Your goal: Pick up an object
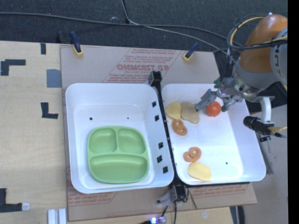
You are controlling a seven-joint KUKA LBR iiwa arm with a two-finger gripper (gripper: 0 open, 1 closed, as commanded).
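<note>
A small red ball (213, 109) lies near the back of the right bin (233, 139). My gripper (212, 105) hangs over it, open. Its two dark fingers (202, 101) stand on either side of the ball, with a gap showing between each finger and the ball. Just left of the ball lie a tan flat piece (189, 114) and a pale yellow piece (174, 110). An orange pretzel shape (179, 127) sits in front of them. Nearer the front are an orange ring (192, 154) and a yellow wedge (199, 171).
The left bin (79, 101) holds a green divided plate (117, 154). A black divider (161, 125) runs between the bins. Cables and a black fitting (256, 123) hang off the arm over the right bin's right rim.
</note>
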